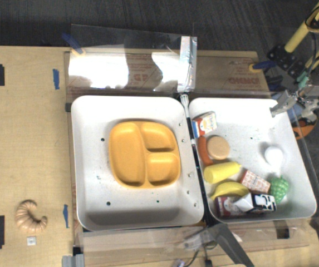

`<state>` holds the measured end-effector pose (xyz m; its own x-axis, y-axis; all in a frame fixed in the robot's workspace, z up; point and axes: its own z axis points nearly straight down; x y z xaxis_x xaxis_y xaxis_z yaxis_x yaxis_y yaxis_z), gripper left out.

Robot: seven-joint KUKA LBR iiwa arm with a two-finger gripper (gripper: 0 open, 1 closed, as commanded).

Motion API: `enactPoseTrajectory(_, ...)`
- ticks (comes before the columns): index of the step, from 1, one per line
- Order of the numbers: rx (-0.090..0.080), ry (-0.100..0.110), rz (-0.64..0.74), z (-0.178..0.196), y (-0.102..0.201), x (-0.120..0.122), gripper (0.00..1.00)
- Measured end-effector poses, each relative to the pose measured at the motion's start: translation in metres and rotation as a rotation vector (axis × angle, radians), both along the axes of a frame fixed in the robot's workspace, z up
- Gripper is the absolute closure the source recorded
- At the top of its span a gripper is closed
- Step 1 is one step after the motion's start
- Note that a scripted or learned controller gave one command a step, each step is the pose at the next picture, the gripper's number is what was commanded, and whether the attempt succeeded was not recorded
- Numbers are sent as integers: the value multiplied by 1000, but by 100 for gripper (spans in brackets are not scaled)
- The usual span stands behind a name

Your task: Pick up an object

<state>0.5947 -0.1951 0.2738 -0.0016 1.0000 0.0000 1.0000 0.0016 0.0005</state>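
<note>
The right bin [243, 111] holds several toy foods along its left and near sides. Among them are a red, white and blue carton [204, 123], a round brown bun [218, 147], a yellow cylinder [221, 171] and a banana [230, 189]. A pink packet [255, 181], a black and white carton [263, 202], a green knobbly piece [280, 189] and a white ball [273, 154] lie there too. My gripper [294, 101] hangs at the bin's far right corner, above the rim, apart from every object.
A yellow divided plate [145, 152] lies in the left bin [87, 166]. A toy croissant [30, 216] sits on the cardboard bench at the near left. A clear plastic sheet [131, 65] stands behind the bins. Yellow cables [309, 24] hang at the far right.
</note>
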Motion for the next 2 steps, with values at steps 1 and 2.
enactPoseTrajectory(1, 3, 10, -87, -130, -20, -49, 0)
enactPoseTrajectory(2, 0, -5, -300, -187, 67, -114, 0)
